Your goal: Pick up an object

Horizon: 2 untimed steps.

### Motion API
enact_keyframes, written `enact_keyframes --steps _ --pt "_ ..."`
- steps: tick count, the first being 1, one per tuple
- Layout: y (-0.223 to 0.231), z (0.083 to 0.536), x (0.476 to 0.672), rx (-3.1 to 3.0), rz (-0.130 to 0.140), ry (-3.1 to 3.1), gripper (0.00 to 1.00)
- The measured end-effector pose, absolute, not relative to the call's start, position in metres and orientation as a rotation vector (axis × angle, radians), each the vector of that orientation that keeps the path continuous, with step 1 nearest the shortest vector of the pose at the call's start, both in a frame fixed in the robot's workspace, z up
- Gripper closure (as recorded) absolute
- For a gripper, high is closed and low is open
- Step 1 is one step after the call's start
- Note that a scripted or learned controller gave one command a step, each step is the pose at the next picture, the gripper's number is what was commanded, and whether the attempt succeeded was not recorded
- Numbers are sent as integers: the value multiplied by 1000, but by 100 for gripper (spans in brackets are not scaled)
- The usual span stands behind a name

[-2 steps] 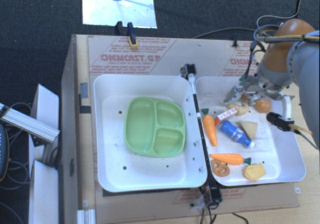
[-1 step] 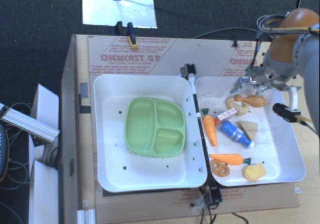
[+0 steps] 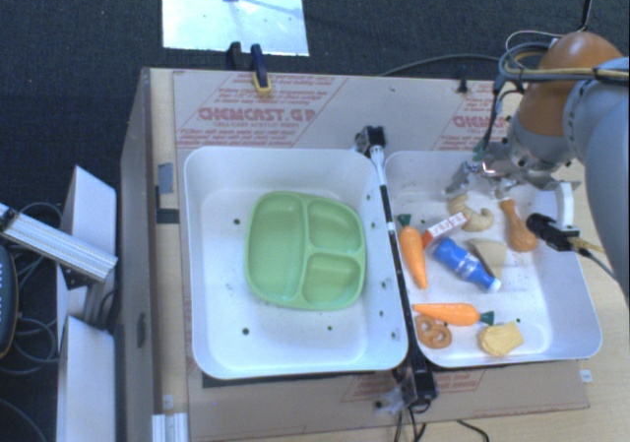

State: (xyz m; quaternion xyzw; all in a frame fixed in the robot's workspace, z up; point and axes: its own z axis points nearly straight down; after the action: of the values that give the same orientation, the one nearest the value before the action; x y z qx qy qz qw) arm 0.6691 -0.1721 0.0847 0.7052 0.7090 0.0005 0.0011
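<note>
Near rim, right bin (image 3: 581, 327): a pretzel (image 3: 433, 333) sits at about 7 o'clock of the bin floor, just beside a pale yellow chip-like piece (image 3: 501, 339) at 6 o'clock.
Just beyond them: a toy carrot (image 3: 450, 313) lies crosswise, its green tip pointing to 3 o'clock, close above the pretzel.
Middle of right bin: a blue bottle (image 3: 465, 264) with a white cap lies tilted, cap toward 4 o'clock; a tan wedge (image 3: 489, 253) touches its far side.
Left edge of right bin: a second toy carrot (image 3: 412, 253) lies lengthwise by the divider, green end toward 12 o'clock.
Between carrot and bottle: a small red-and-white labelled piece (image 3: 445, 226), too small to identify.
Farther in: a beige curved piece (image 3: 478, 220) and a toy chicken drumstick (image 3: 516, 226), near each other, at 1 o'clock of the bin.
Left bin (image 3: 212, 233): a green divided plate (image 3: 304, 250) lies flat near its centre, well apart from the toys.
Far right: the gripper (image 3: 471, 177) hangs low over the far part of the right bin, at 12 o'clock of the beige piece.
Claw state: cannot tell whether it is apart or together; nothing is seen between it.
Behind the bins: a printed cardboard sheet (image 3: 266, 107) covers the bench.
</note>
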Motion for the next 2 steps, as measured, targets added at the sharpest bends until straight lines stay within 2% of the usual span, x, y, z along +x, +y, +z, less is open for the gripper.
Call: enact_keyframes --steps 1,2 --pt "-149 85 649 2215 3 2225 0" --pt "-154 133 638 2216 3 2221 0"
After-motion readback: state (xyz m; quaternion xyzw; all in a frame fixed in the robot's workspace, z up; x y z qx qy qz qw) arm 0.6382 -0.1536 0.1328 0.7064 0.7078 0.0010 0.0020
